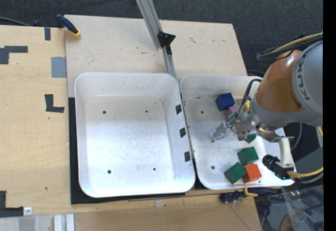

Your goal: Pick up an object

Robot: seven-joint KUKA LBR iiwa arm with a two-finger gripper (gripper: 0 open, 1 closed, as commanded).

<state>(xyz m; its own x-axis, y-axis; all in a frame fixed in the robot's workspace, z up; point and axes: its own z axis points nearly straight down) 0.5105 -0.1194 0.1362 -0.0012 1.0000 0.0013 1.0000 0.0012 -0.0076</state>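
**Blue block lies just up-frame of the fingers**

The gripper [223, 131] hangs low in the right bin [202, 172], its fingers spread narrowly with nothing between them. The blue block [224, 101] sits near, just toward the bin's far wall; the green blocks [241, 164] and orange block [253, 172] lie nearer the front rim.
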